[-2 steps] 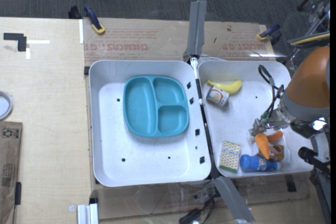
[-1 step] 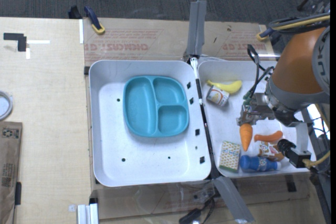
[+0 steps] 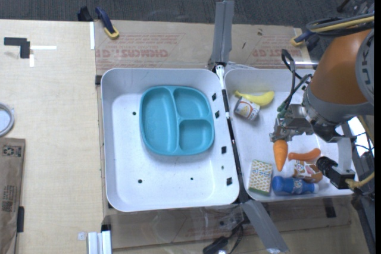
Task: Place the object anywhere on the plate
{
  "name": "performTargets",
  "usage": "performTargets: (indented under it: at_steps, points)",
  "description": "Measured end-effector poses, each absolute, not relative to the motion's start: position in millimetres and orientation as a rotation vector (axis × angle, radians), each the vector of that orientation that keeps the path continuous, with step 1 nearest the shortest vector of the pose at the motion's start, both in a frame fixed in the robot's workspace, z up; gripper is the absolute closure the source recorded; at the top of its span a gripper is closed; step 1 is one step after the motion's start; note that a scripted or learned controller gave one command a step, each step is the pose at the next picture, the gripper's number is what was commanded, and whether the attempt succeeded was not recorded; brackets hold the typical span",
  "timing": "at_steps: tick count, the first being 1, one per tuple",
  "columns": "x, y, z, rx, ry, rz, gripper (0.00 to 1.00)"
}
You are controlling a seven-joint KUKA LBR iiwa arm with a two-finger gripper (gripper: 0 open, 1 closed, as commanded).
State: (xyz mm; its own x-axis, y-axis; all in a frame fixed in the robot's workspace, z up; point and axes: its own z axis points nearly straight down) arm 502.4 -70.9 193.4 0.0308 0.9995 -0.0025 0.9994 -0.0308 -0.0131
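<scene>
At the near edge of the right bin (image 3: 262, 128), toward five o'clock, a blue bottle (image 3: 293, 187) is lying on its side beside a small patterned carton (image 3: 260, 177), with a red-and-white packet (image 3: 307, 171) touching the bottle's top side; these are resting loose, apparently just scattered stock for picking. Just beyond them the gripper (image 3: 284, 135) is hanging over the bin, and a carrot (image 3: 280, 153) is pointing tip-down directly beneath it, its green top up among the fingers. The carrot is sitting upright rather than lying flat, which suggests the fingers are closed on its top, though the metalwork is hiding the contact itself. A second orange piece (image 3: 304, 155) is lying at the carrot's three o'clock. Farther back, toward twelve o'clock in the bin, a small can (image 3: 246, 109) and a banana (image 3: 256, 97) are lying together. At nine o'clock from the gripper, across the divider, the teal plate (image 3: 177, 121) is sitting in the middle of the left bin (image 3: 119, 146), compartments up, waiting as the target. The carrot is well apart from it, so the carry is yet to come. Both bins are resting on the desk (image 3: 47, 104).
</scene>
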Motion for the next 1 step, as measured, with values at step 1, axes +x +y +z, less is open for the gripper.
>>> performTargets:
  at_steps: [1]
  points:
    - [522.1, -16.0, 187.6, -2.304, -2.130, 0.011, 1.00]
